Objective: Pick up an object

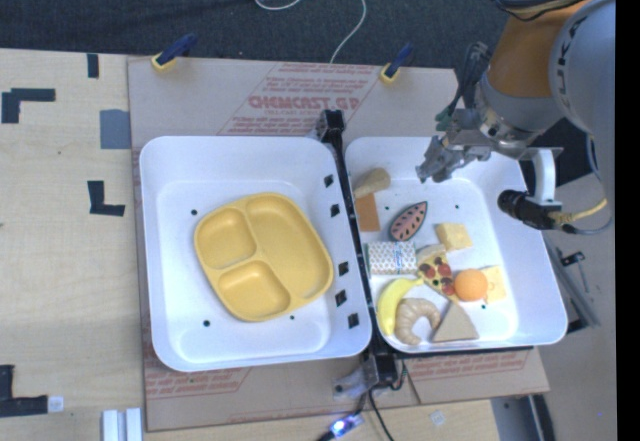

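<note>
Grey arm with orange band comes in from 3 o'clock; two-finger gripper (437, 166) hangs over the upper part of the right shallow white bin (528, 301). Nothing visibly between the fingers; can't tell if they're spread or closed.

Right bin contents, clustered at its 7–9 o'clock side: tan bread-like block (370, 180) at 11 o'clock of the pile, brown-and-pink oval toy (407, 221) just below the gripper, white patterned packet (391, 256), pale yellow cheese cube (453, 235), pizza slice toy (435, 269), orange ball (470, 284), yellow banana (392, 295) touching a beige croissant (417, 317), tan wedge (456, 325).

Left white bin (170, 169) holds a yellow three-compartment plastic plate (262, 255), lying flat, central.
</note>
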Tool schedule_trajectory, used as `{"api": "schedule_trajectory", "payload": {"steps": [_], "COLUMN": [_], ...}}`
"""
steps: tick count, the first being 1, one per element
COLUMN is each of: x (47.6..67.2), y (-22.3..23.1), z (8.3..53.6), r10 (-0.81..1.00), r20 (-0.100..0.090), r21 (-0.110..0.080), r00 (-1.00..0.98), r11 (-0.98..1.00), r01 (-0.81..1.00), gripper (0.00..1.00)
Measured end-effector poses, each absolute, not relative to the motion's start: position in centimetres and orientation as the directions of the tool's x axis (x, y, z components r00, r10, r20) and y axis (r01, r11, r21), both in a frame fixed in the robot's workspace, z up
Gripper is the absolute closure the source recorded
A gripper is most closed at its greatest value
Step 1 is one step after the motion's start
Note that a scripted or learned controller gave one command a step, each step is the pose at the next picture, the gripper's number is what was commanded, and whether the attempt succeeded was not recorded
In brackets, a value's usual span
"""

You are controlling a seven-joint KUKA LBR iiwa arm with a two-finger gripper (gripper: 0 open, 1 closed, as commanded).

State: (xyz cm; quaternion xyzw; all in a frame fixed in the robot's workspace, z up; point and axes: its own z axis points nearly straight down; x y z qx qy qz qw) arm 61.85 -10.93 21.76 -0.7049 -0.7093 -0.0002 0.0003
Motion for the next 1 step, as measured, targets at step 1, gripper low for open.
{"api": "schedule_trajectory", "payload": {"steps": [1], "x": [65.66], "y": [-5.89], "z": [22.18], "r10": [1.000], "r20": [0.001], "r21": [0.002], "r00": [-0.007], "r11": [0.007], "r01": [1.000], "gripper": [1.00]}}
